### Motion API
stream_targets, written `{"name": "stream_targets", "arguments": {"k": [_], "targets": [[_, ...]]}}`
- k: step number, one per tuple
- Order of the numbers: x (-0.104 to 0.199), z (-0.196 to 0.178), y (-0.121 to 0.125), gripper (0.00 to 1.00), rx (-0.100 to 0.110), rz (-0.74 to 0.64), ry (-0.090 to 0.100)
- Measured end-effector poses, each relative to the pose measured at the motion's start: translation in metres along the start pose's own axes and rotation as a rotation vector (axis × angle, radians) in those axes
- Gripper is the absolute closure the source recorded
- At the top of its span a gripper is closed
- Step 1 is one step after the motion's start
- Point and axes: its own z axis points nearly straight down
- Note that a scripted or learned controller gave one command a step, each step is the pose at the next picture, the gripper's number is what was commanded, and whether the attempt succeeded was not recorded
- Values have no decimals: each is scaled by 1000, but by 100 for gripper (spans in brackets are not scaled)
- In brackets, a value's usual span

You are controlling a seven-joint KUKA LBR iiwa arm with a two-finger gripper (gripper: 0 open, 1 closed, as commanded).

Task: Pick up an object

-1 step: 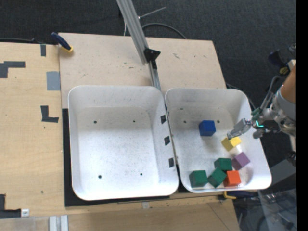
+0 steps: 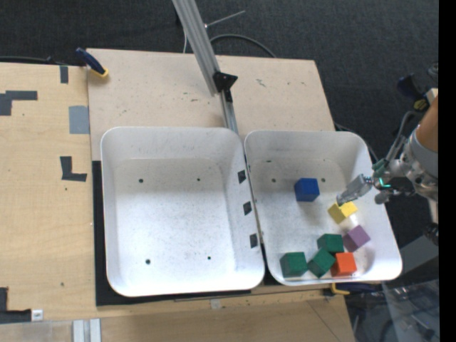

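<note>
Reaching from the right, gripper (image 2: 354,189) above yellow block (image 2: 343,210).

Both shallow plastic bins are white; I take the right white bin (image 2: 285,144) as my landmark and the left white bin (image 2: 142,137) is beside it. Inside the right one are a blue cube (image 2: 307,189), a yellow cube (image 2: 343,211), a purple cube (image 2: 356,237), an orange cube (image 2: 345,263) and three green blocks (image 2: 293,263). The wooden bench (image 2: 142,91) behind it is pale tan.

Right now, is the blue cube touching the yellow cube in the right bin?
Apart. The camera view shows bare white bin floor between the blue cube and the yellow cube.
</note>
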Motion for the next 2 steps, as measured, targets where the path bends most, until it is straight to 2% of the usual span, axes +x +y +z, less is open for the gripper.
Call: {"name": "stream_targets", "arguments": {"k": [2], "targets": [[-5,121,8,0,6,1,2]]}}
